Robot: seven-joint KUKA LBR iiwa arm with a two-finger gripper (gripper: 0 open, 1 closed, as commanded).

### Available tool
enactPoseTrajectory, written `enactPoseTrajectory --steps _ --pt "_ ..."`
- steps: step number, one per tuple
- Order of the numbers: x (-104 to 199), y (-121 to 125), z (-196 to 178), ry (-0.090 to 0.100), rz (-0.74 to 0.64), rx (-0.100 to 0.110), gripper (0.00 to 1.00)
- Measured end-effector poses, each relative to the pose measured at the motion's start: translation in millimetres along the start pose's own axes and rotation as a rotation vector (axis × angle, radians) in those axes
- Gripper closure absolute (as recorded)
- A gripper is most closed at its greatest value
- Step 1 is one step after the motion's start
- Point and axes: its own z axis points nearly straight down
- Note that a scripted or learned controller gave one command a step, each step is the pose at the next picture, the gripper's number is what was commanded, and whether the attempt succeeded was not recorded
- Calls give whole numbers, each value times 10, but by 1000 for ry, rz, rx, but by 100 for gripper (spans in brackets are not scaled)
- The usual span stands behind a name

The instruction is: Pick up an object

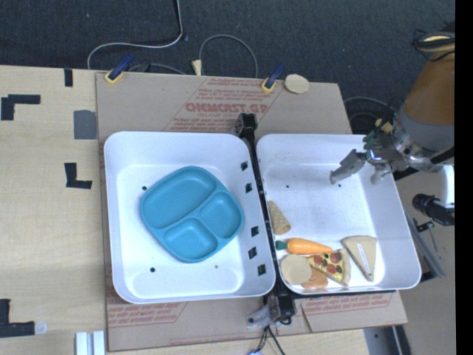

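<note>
The right bin (pixel 318 154) holds toy food along its near side: an orange carrot (pixel 309 247), a pizza slice (pixel 337 266), a pale sandwich wedge (pixel 362 256), a round tan piece (pixel 295 270) and a bread slice (pixel 278 217) by the divider. My gripper (pixel 362 170) hovers over the bin's far right part, well clear of the food. Its two fingers are spread apart, open, with nothing between them. One fingertip (pixel 343 172) points left and down toward the bin floor.
A blue divided plate (pixel 192 213) lies in the left bin (pixel 122 161). A small tan disc (pixel 296 84) rests on the cardboard behind the bins. Cables loop at the back. The right bin's middle floor is bare.
</note>
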Motion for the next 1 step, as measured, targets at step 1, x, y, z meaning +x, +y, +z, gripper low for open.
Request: enactPoseTrajectory --steps 1 --pt "712 -895 342 6 -3 11 0"
